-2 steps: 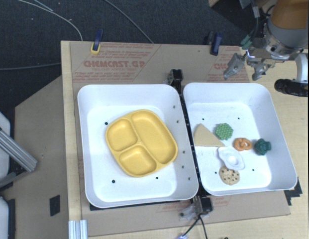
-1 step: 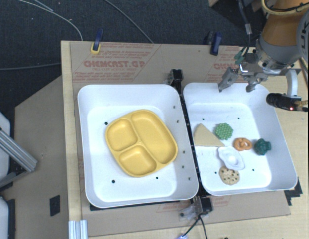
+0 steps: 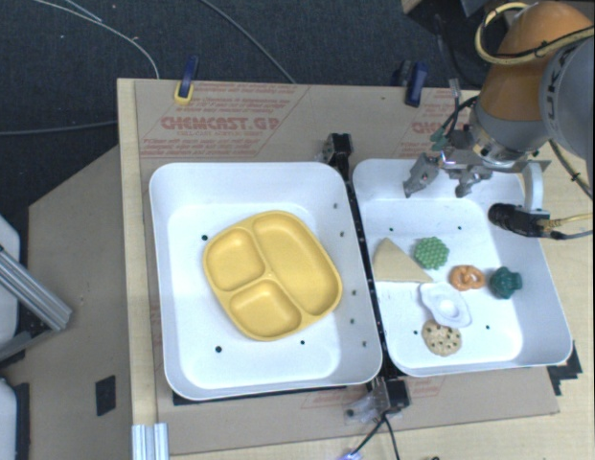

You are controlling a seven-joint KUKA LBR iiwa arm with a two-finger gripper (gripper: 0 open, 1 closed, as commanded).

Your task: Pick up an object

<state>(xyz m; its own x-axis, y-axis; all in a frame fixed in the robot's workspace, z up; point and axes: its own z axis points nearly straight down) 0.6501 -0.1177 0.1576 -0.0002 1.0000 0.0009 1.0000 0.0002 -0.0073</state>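
Note:
My gripper (image 3: 439, 181) hangs open over the far part of the right bin (image 3: 537, 343), its two grey fingers spread apart with nothing between them. Toy food lies nearer the front of that bin: a pale cheese wedge (image 3: 397, 263), a green bumpy berry (image 3: 431, 251), an orange doughnut (image 3: 466, 277), a dark green broccoli piece (image 3: 506, 282), a white fried egg (image 3: 444, 305) and a chocolate-chip cookie (image 3: 441, 337). The gripper stands behind the berry and cheese wedge, apart from all of them.
The left bin (image 3: 182, 199) holds a yellow three-compartment plate (image 3: 270, 274). A black clamp (image 3: 337, 148) sits at the bins' far joint. The arm's orange band (image 3: 532, 46) and cables fill the upper right.

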